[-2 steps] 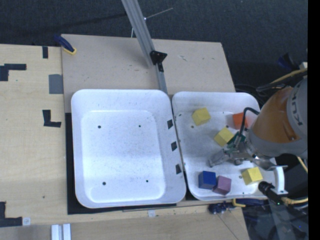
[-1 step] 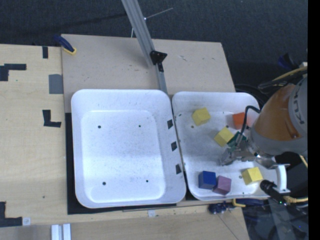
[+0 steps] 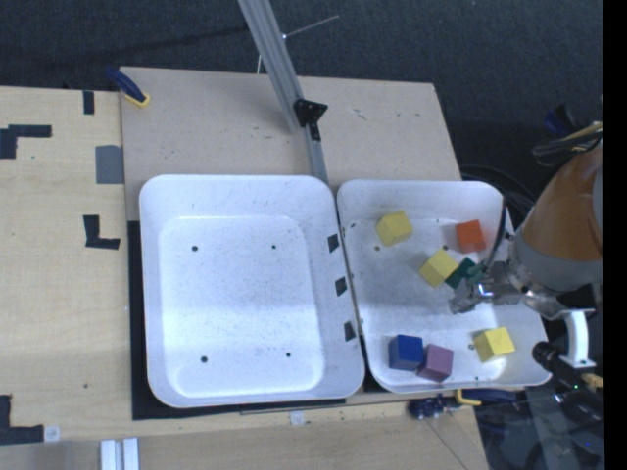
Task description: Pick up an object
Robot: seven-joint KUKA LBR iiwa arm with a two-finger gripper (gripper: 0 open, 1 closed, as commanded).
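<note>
The gripper (image 3: 468,292) hovers low in the right bin (image 3: 421,196), right of frame centre; its spread is unclear. A green block (image 3: 460,272) touches it beside a yellow block (image 3: 438,266).

Small green block (image 3: 461,271) — right bin, touching yellow cube (image 3: 439,266).

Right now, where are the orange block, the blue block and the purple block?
orange block (image 3: 470,234), camera view, middle of its top face.
blue block (image 3: 406,351), camera view, middle of its top face.
purple block (image 3: 437,361), camera view, middle of its top face.
</note>
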